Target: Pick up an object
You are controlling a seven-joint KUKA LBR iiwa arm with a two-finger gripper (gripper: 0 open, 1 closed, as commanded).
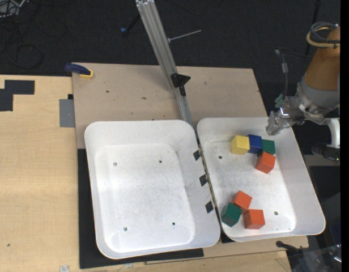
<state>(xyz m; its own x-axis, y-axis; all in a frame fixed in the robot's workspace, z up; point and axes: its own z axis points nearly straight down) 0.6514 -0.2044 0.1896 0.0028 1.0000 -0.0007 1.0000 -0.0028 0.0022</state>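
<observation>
The right bin (pixel 299 197) holds several small blocks. Near its far edge a yellow block (pixel 239 144), a blue block (pixel 254 143) and a green block (pixel 268 147) sit in a row, with an orange block (pixel 265 162) just in front of them. Toward the near edge lie an orange block (pixel 242 199), a green block (pixel 232 214) and another orange block (pixel 254 218). My gripper (pixel 275 124) hangs over the bin's far right rim, just behind the green block, with nothing seen in it.
The left bin (pixel 106 152) lies beside the right one, with black clips (pixel 201 179) along the shared edge. A slanted aluminium post (pixel 161 44) rises behind the bins. The grey arm with its orange band (pixel 323 67) enters from the right.
</observation>
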